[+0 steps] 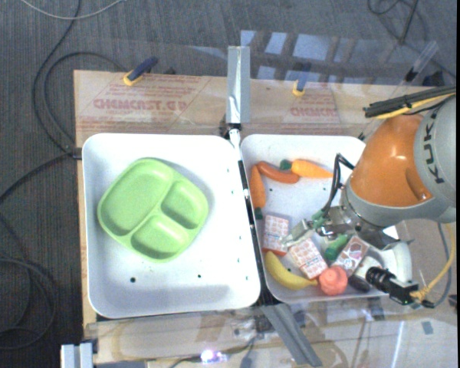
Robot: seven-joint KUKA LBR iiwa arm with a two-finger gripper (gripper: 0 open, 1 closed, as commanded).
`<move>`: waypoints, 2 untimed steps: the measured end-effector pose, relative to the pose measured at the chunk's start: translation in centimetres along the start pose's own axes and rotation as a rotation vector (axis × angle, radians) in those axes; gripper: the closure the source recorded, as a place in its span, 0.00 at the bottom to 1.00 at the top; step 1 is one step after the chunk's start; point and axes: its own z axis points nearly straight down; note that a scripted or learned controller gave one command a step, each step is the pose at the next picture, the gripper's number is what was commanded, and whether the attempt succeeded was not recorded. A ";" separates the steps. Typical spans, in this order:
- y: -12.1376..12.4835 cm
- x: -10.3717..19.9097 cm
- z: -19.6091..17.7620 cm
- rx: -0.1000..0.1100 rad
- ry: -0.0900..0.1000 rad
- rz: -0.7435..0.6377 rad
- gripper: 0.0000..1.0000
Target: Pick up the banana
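Note:
The yellow banana (282, 272) lies along the front edge of the right bin (291, 146), partly under a small printed packet (307, 257). My gripper (331, 227) hangs over the middle of that bin, up and to the right of the banana, above a pile of items. The grey wrist and orange band (387, 171) hide most of the gripper from above. I see nothing of the banana lifted or between the gripper's parts.
Around the banana lie a red round fruit (333, 280), several printed packets (276, 232), a green piece (335, 244) and orange carrot-like pieces (274, 172) at the back. The left bin (100, 282) holds a green divided plate (155, 208).

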 end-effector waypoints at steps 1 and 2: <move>0.3 -2.2 5.2 -0.010 0.005 0.218 0.00; -1.0 -5.4 -3.1 -0.001 -0.003 0.251 0.00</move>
